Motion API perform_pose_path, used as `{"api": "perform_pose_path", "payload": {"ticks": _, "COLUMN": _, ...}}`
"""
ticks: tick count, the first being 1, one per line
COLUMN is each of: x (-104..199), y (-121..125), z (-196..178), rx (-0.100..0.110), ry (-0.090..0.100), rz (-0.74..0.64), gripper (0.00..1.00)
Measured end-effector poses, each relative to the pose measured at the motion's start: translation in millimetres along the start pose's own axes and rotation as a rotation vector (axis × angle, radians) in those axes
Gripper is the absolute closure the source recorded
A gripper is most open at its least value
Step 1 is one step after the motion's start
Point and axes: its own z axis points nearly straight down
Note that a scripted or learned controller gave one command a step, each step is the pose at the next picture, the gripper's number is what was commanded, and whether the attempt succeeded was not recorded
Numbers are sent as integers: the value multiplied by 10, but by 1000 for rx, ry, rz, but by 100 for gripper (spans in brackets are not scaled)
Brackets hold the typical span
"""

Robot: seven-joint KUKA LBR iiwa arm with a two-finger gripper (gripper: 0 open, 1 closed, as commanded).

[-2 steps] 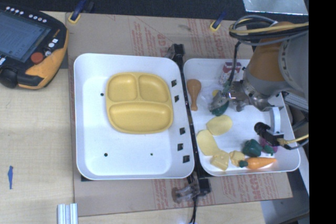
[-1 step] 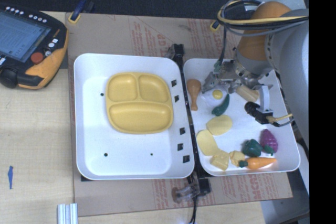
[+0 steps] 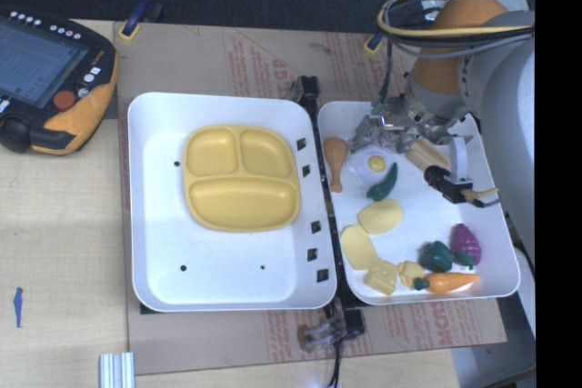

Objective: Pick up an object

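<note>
Near the right bin's point(image 3: 492, 284) far edge, your gripper point(image 3: 389, 130), grip state unclear, hangs above the crowded fried egg point(image 3: 376, 164); it could snag neighbours.

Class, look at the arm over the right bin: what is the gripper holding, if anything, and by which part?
It cannot be told. The gripper hangs low at the back of the right bin, near the fried egg, but no item shows between its fingers.

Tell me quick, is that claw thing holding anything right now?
Gripper: low over the right bin, near the fried egg; grip state cannot be told.
</note>
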Motion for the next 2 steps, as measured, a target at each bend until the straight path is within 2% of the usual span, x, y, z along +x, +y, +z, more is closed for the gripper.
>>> {"api": "perform_pose_path", "payload": {"ticks": 1, "x": 56, "y": -771, "z": 12, "rx": 11, "ry": 2, "rz": 6, "gripper": 0}}
{"api": "perform_pose_path", "payload": {"ticks": 2, "x": 41, "y": -732, "z": -100, "rx": 5, "ry": 0, "rz": 5, "gripper": 100}}
